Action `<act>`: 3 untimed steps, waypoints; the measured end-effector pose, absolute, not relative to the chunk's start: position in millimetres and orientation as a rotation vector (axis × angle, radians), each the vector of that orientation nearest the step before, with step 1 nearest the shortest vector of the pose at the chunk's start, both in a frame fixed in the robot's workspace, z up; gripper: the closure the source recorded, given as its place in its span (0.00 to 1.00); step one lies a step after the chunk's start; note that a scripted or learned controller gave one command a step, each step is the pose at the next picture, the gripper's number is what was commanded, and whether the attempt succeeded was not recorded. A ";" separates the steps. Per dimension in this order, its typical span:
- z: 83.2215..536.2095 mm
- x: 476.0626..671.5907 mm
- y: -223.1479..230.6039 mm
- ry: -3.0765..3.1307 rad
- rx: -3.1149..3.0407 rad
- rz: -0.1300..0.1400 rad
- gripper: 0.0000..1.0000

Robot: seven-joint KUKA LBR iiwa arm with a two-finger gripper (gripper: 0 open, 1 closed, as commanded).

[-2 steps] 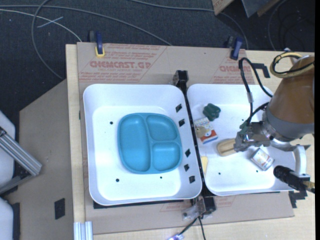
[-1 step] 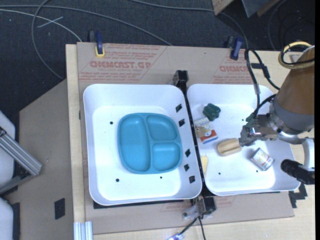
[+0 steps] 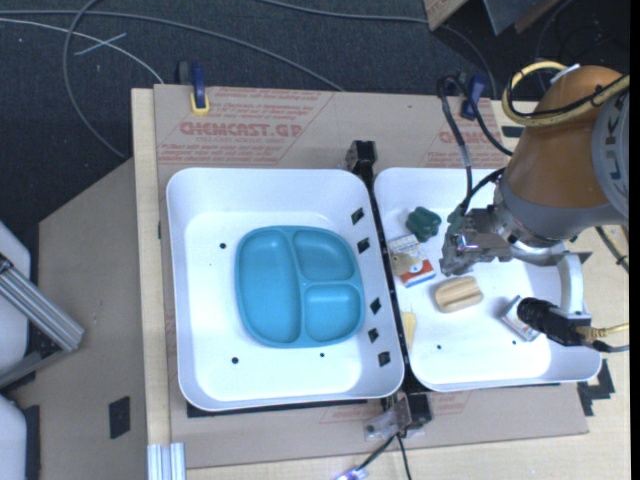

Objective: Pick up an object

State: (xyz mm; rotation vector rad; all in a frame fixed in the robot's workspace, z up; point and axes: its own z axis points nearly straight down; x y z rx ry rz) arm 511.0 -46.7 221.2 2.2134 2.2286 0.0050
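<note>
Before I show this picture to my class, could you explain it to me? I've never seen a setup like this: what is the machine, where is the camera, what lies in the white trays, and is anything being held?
The grey and orange machine on the right is a robot arm. A program moves it, and its job here is to pick something up. The one camera is fixed above the bench and looks down at a slant.

Two shallow white bins sit side by side. The left bin holds a blue divided plate. The right bin holds a dark green object, a small red and white packet and a tan block.

The arm's end hangs over the right bin, close to the packet and the block. From this angle I cannot tell whether anything is held.
</note>
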 end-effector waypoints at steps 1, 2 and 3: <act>218.0 542.5 -14.4 2.227 2.215 0.004 1.00; 226.0 580.4 19.4 2.226 2.214 0.006 1.00; 225.0 600.9 69.0 2.228 2.215 0.005 1.00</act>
